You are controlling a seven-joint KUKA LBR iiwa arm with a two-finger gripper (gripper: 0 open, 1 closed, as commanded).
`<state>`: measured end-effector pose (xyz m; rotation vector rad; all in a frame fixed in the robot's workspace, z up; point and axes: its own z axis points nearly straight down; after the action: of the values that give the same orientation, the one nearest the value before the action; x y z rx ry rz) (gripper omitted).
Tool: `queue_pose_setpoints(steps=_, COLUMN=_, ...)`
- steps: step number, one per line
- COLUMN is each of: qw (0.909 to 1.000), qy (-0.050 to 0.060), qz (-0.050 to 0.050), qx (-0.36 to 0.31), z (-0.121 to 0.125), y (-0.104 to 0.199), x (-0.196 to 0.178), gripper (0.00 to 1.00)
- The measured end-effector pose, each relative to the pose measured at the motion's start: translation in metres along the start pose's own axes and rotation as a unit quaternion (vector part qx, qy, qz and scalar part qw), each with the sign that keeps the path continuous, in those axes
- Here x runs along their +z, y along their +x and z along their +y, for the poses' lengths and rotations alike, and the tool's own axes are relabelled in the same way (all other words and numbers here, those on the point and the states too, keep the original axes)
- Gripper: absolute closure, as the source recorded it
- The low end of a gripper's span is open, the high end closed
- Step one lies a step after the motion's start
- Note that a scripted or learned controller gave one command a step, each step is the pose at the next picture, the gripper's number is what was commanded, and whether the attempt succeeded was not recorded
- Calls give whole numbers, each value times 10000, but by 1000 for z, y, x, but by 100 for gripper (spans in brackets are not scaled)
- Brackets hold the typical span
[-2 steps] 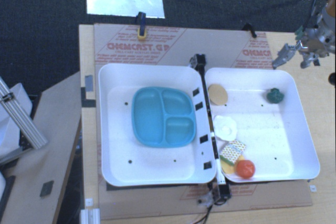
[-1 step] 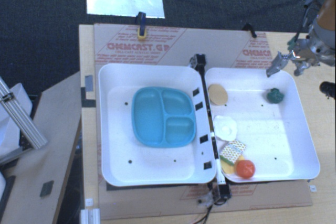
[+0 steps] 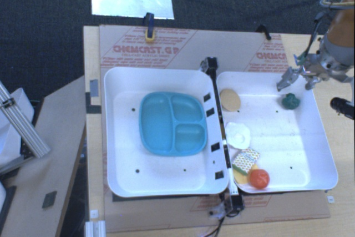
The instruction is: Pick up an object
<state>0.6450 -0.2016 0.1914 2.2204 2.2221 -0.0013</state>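
We see the gripper (image 3: pixel 299 78) spread wide and holding nothing, just above the green toy (image 3: pixel 290 101). Nothing is lifted yet; the grasp remains.

Two bins sit side by side; the left bin (image 3: pixel 119 136) holds a divided plate (image 3: pixel 172 123); in the right bin (image 3: pixel 310 147), a cookie (image 3: pixel 230 100) lies far left, a broccoli piece (image 3: pixel 290 101) far right, a tomato (image 3: pixel 258 177) near front.

Arm (image 3: pixel 339 30) — cut off at right.
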Motion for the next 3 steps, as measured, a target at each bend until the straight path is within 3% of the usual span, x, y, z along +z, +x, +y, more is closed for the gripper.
queue_pose_setpoints(steps=1, qw=10000, qy=6, qz=4, qx=-2, z=-2, y=0, x=62, gripper=0)
queue_pose_setpoints(steps=2, qw=10000, qy=-35, qz=-7, qx=-9, z=0, y=0, x=47, gripper=100)
queue_pose_setpoints(steps=3, qw=10000, qy=-40, qz=-6, qx=-20, z=-1, y=6, x=-16, gripper=100)
